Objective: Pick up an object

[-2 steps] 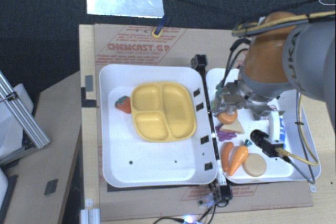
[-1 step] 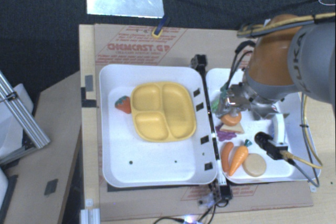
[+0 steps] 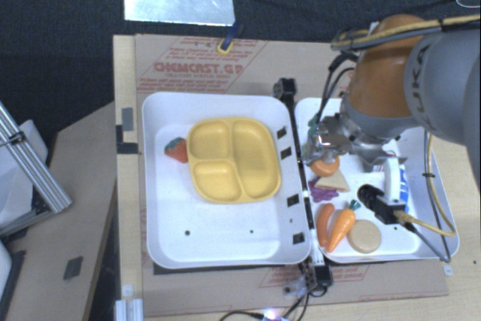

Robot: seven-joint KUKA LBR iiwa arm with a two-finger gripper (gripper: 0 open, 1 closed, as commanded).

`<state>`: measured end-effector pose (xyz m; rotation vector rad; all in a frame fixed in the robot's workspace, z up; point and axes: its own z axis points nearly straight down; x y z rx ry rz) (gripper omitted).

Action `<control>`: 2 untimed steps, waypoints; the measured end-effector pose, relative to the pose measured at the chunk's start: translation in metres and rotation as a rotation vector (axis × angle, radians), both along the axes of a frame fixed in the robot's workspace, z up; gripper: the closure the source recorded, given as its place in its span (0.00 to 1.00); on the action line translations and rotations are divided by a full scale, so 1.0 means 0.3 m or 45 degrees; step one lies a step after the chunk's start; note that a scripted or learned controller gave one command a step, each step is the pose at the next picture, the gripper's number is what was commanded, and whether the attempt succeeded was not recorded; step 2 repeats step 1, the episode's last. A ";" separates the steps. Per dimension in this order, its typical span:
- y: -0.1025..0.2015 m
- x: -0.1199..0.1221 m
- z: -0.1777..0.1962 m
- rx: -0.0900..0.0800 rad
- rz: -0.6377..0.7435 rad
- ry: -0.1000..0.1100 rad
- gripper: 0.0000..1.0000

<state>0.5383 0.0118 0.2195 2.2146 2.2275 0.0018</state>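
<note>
Orange rounded toy food piece (image 3: 325, 166) beneath the claw (image 3: 325, 140).

Red printed lettering reading "CHEMCAST GP" runs across the brown protective sheet (image 3: 203, 60) under the two white bins. Dark letters, apparently "KU", show on the grey robot arm (image 3: 443, 86). Smaller red print beneath is illegible.

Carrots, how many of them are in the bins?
2. Both carrots lie side by side near the front of the right bin: one carrot next to the divider, the other carrot beside the round tan piece. The arm may hide more.
</note>
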 end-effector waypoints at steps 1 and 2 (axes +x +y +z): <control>-0.009 -0.022 0.036 0.000 -0.005 -0.002 1.00; -0.009 -0.022 0.036 0.000 -0.005 -0.002 1.00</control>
